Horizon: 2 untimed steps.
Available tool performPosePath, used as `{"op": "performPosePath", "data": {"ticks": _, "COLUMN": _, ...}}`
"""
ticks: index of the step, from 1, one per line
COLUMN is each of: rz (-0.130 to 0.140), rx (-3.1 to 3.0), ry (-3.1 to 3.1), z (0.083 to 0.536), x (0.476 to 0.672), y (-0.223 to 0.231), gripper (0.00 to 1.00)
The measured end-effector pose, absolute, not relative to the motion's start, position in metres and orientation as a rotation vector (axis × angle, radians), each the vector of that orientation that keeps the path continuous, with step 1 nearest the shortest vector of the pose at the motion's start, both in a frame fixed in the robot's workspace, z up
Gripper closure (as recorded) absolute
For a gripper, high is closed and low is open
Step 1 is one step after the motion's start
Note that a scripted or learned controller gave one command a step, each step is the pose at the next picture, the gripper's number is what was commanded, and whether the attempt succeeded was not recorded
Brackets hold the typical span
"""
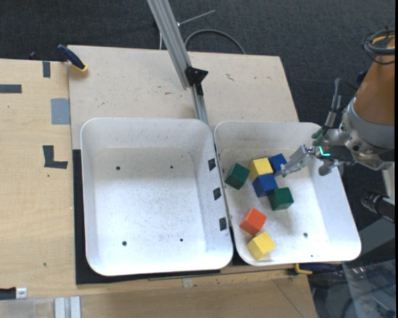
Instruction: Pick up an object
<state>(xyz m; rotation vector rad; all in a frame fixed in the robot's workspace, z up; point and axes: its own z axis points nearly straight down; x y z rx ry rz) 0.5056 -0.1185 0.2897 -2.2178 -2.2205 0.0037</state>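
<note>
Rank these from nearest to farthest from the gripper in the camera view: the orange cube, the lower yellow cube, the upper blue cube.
Measured from the gripper over the right bin:
1. Upper blue cube, just beside the fingertips, toward the bin's middle.
2. Orange cube, lower in the bin.
3. Lower yellow cube, by the bin's near edge.

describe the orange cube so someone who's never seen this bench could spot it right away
Start at the right-hand white bin, the one holding the loose cubes. The orange cube lies in its lower left part, near the wall shared with the other bin, just above a yellow cube. It is the only orange block; the others are yellow, blue or green.
</note>
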Motion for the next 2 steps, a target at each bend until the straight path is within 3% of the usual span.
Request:
{"op": "performPosePath", "data": {"ticks": 1, "rz": 0.001, "rx": -2.218, "ry": -2.224, "z": 0.291, "x": 0.506, "y": -0.119, "gripper": 0.00}}
{"op": "performPosePath", "data": {"ticks": 2, "rz": 0.007, "rx": -2.216, "ry": -2.219, "z": 0.241, "x": 0.509, "y": -0.109, "gripper": 0.00}}
